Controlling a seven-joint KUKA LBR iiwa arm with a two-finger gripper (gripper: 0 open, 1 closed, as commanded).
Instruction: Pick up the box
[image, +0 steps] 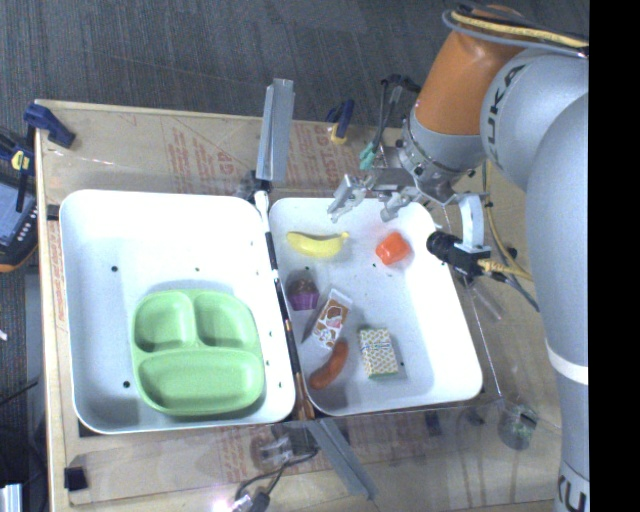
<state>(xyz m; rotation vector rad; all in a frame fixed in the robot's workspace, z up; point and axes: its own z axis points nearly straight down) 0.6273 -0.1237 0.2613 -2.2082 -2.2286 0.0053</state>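
Spread, bare-fingered grey two-finger gripper (372, 198) above the right white bin's (455, 340) far rim — clear of everything. Small green-patterned cardboard box (379, 352) near the front, beside a brown sausage (329, 366). Elsewhere: yellow banana (317, 243), green divided plate (198, 352).

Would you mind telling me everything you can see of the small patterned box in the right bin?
The box is small and squarish, with a pale green and white patterned top that looks like printed card. It lies flat and closed on the floor of the right bin, near its front, slightly turned. The sausage lies just beside it; I cannot tell whether they touch. The hand is far off.
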